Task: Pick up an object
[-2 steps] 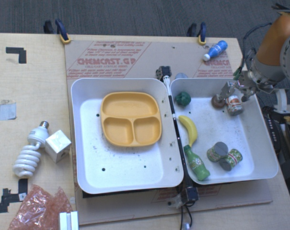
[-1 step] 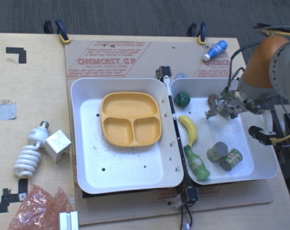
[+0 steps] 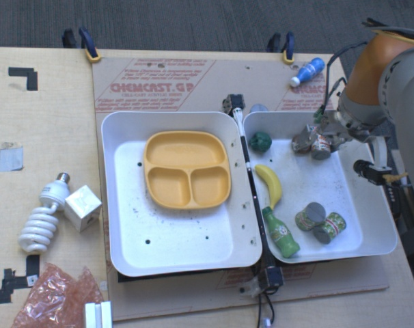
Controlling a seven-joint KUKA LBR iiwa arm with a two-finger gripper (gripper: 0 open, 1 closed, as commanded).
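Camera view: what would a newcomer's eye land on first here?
Probably the yellow tray, sitting large in the left bin. Next, the banana and green bottle along the right bin's left side, and the hand low over that bin's far end.

Yellow banana [image 3: 270, 184] lying lengthwise at the right bin's left side, green bottle [image 3: 280, 234] just nearer, dark green ball [image 3: 260, 141] beyond, small cans [image 3: 321, 222] right

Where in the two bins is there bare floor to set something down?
Left bin: bare floor in front of and left of the yellow tray. Right bin: open middle between banana and far wall. Crowded near the green bottle, cans and pincer.
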